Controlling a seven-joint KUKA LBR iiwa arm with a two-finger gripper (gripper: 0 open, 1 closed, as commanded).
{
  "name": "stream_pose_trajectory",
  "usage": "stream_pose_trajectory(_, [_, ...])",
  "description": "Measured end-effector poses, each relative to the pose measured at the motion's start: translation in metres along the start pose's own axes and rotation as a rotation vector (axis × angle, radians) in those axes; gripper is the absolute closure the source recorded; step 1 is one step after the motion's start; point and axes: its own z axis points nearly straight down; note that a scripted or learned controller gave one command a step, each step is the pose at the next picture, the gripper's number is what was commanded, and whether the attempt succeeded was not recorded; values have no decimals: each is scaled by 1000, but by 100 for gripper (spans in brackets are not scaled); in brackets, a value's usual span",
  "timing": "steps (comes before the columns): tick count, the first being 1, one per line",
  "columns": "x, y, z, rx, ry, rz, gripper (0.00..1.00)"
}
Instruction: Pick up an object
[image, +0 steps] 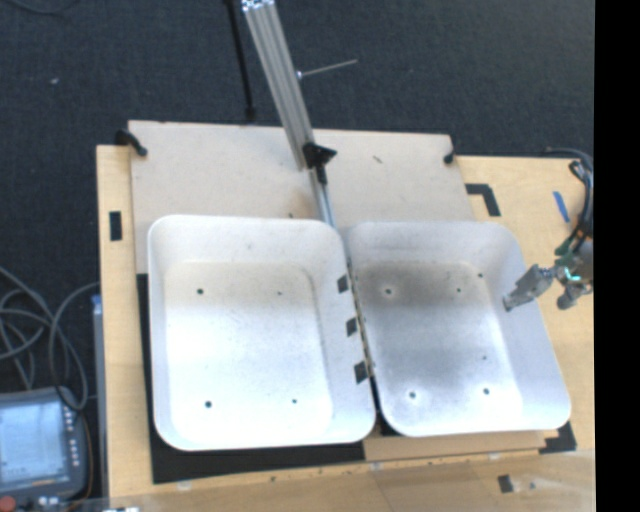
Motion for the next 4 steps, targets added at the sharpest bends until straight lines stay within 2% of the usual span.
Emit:
stream_pose_trajectory(1, [0,1,-2,-5,-1,-1,0])
stream_pose_trajectory(2, [6,0,58,2,-1,3,0])
stream_pose_trajectory(4, [6,-18,161,2,-1,3,0])
